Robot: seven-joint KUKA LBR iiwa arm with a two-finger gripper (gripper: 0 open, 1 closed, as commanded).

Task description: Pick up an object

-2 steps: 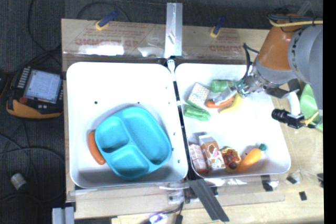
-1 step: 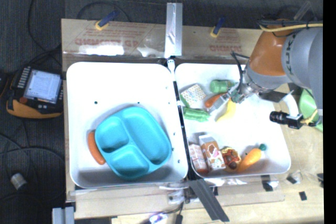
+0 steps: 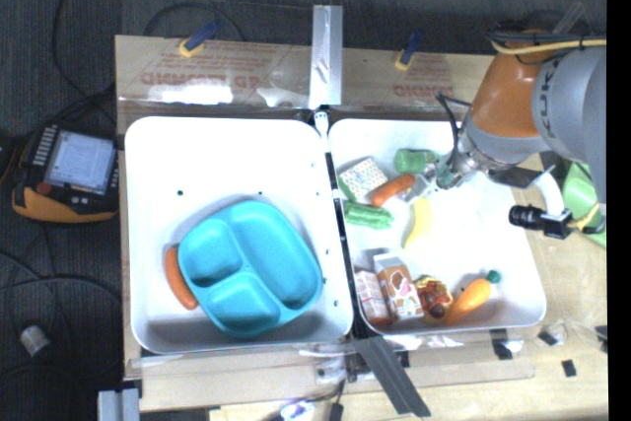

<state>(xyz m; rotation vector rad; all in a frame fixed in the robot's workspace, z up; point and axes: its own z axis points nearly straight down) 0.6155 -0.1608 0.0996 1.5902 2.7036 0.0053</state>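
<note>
My gripper [image 3: 437, 177] is low in the upper part of the right bin [image 3: 513, 242], reaching in from the right. Its tip sits just right of an orange sausage-shaped toy [image 3: 394, 189] and below a green toy [image 3: 415, 158]. A yellow banana [image 3: 418, 223] lies just beneath it. Further left are a patterned box [image 3: 361, 175] and a green cucumber [image 3: 367, 215]. Along the bin's front lie two small cartons [image 3: 385, 293], a red packet [image 3: 432, 295] and a carrot [image 3: 469, 297]. Nothing is visibly held.
The left bin [image 3: 158, 173] holds a blue divided plate [image 3: 251, 266] and an orange sausage [image 3: 178, 277] at the plate's left edge. The wall between the bins [image 3: 333, 212] runs down the middle. A black handheld device [image 3: 69, 173] lies off the bench at left.
</note>
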